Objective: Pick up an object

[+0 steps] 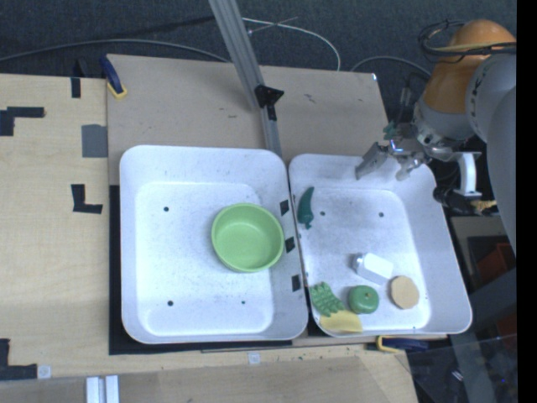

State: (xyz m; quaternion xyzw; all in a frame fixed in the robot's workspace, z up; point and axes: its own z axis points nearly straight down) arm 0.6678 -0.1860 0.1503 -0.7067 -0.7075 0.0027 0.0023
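Nothing held yet: gripper (388,164) hovers over right bin (436,225) back rim, jaws spread. Next move, by my reckoning: descend onto the green pepper (305,206).

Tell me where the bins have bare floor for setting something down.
Left bin: open floor all around the green bowl, widest to its left. Right bin: bare middle between the dark green piece and the white block. Its front edge is crowded; the tool hangs over its back rim.
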